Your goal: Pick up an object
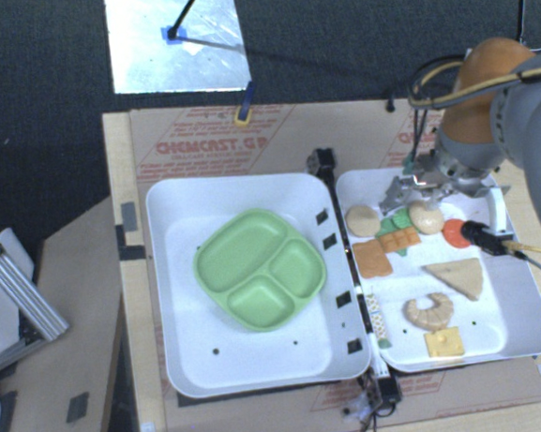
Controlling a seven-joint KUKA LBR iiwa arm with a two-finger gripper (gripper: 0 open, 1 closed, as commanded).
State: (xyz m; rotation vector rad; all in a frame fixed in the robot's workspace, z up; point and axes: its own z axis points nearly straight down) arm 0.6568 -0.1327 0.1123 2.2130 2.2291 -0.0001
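Pale round food piece sits right under the gripper

Pale, rounded beige toy food piece [427,217] lies in the upper part of the right white bin [534,319], touching or just below the gripper [417,191], with a green block [398,220] beside it. Whether the gripper has closed on anything cannot be told. Red lettering on the cardboard [197,132] reads "CHEMCAST GP".

One fixed overhead camera looks down slantwise on both white bins [249,189].
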